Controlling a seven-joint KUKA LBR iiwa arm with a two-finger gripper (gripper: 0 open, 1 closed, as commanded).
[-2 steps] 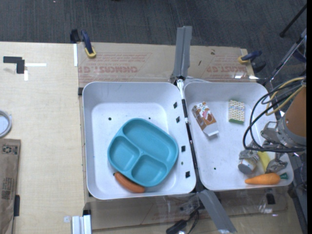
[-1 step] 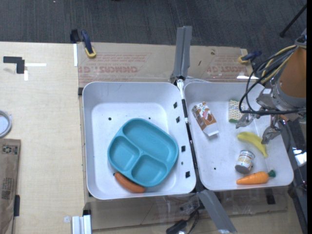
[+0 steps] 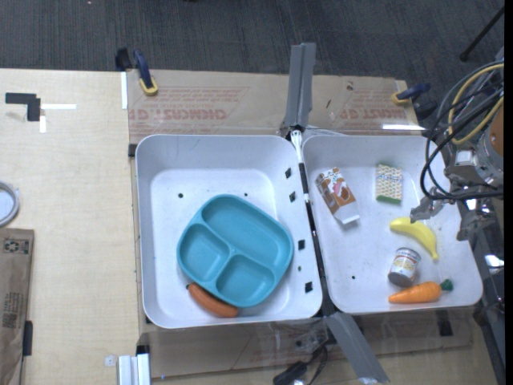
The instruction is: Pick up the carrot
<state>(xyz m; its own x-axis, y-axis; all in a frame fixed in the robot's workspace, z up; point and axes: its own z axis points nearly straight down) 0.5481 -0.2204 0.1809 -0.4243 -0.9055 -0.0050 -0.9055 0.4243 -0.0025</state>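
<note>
Look to the right bin [image 3: 353,295]: your gripper [image 3: 450,215] hangs at its right side, over the rim, with the arm's cables looping above it, and you cannot tell from this view how its tips stand, since the two dark prongs blur into the wrist hardware. The carrot [image 3: 416,293] lies below the gripper and a little to its left, near the bin's front edge, lying almost level with its orange tip pointing left and its green end toward the right wall. It is apart from the gripper, nothing touching it on that side. Between the gripper and the carrot you see the banana [image 3: 417,234], just left of and slightly below the gripper, and the small can [image 3: 404,266], which stands just above the carrot and close to it. Farther left of the gripper sit the green sponge-like block [image 3: 389,184] and the small carton [image 3: 337,196], both well away from the carrot. Well to the left of the gripper, in the left bin [image 3: 152,215], a blue divided plate [image 3: 234,250] rests with an orange sausage-shaped piece [image 3: 212,301] tucked against its lower edge.
</note>
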